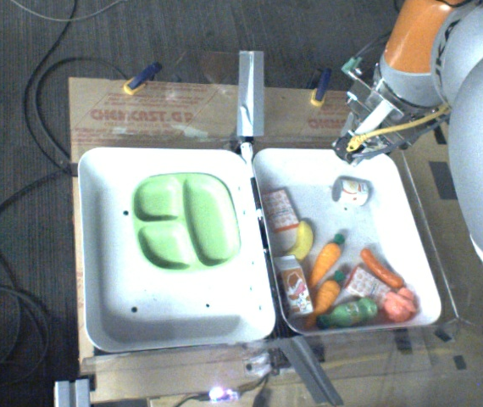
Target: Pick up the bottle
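Observation:
A small bottle [294,286] with a red and white label lies along the left wall of the right bin [411,219], near its front. A green bottle-like thing [349,312] lies on its side at the front wall. My gripper [362,125] hangs over the bin's back edge, above and to the right of both, well apart from them, with nothing seen in it.
The right bin also holds a labelled carton [280,209], a yellow fruit [302,239], two carrots [326,261], an orange-red sausage [381,268], a pink piece [401,303] and a small white object [352,191]. A green divided plate [186,219] lies in the left bin [106,295].

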